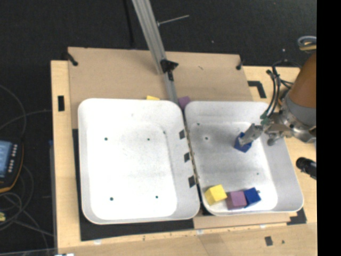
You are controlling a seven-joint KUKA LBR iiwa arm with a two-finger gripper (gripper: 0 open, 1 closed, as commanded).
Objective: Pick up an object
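Observation:
In the right bin (277, 167), a small blue block (243, 143) lies near the middle, towards the far side. My gripper (252, 136) reaches in from the right, and its grey tip meets the top right of that block. I cannot tell whether the block is gripped or just touched. Along the bin's front wall sit a yellow cube (216, 194), a purple cube (236, 199) and a second blue block (252, 196), side by side.
The left bin (130, 161) stands beside the right one, joined by black clips. A slanted metal rail (154, 36) runs from the top down to the bins' back edge. A yellow piece (153, 97) and a purple piece (184, 101) lie behind the bins.

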